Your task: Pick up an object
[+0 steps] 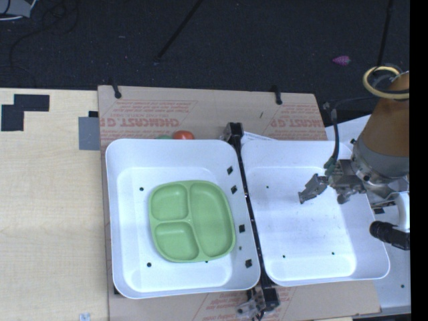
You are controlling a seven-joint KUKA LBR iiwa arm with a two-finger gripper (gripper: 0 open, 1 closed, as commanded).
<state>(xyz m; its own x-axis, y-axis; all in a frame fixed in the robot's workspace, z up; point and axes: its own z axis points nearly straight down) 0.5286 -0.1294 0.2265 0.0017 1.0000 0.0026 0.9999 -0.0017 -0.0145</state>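
Observation:
A light green plate [192,220] with three compartments lies flat in the middle of the left bin [127,179]. My gripper [328,191] hangs over the right bin [294,259], near its right side, well apart from the plate. Its fingers are spread open with nothing between them. The grey and orange arm [388,126] comes in from the right edge above it.
A small red object [183,136] and a bit of green [164,137] peek out behind the left bin's far rim. A black divider [244,206] runs between the two bins. Cardboard [200,112] lies under both bins, with a wooden bench top [47,212] to the left.

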